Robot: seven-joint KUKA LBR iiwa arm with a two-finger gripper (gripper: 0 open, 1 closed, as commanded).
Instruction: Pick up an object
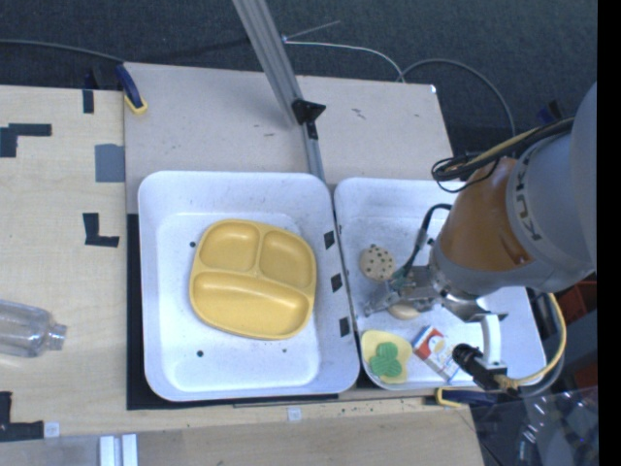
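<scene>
The right bin (388, 202) holds several small items. A tan speckled ball (375, 260) lies near its left wall. A beige rounded piece (404, 310) sits just below my gripper (403, 289), which hangs low over the middle of the bin, right above that piece. At the bin's front lie a small yellow dish with a green item (386, 359) and a red, white and blue packet (433, 349). The arm's orange band (482, 229) rises behind the gripper and hides the bin's right half.
The left bin (165, 260) carries a yellow divided plate (254, 278). A metal pole (274, 61) slants down to the gap between the bins. A clear plastic bottle (24, 328) lies on the bench at far left. Cables (543, 348) loop by the arm's right side.
</scene>
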